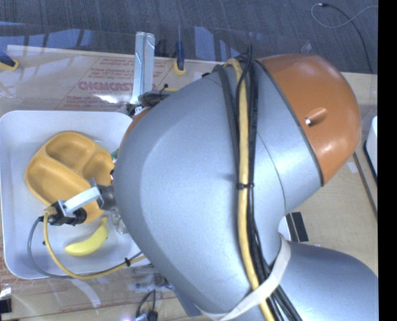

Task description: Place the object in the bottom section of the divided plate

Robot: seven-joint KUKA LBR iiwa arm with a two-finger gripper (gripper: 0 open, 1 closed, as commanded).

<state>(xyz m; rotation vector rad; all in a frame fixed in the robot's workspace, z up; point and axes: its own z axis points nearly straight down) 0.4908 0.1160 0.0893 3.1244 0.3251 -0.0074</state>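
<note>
A yellow-orange divided plate (63,166) lies in the left white bin (11,179), toward its back left. A yellow banana (88,243) rests on the bin floor just in front of the plate, apart from it. My gripper (110,204) reaches in from the right, at the plate's near right edge and just above the banana. The big grey arm (212,192) covers most of it, so how it stands relative to the plate is hidden.
The arm's grey body and orange band (319,119) hide the bin's right part and the whole second bin. A sliver of something green (114,154) peeks out by the plate's right edge. A metal post (144,62) stands behind the bin.
</note>
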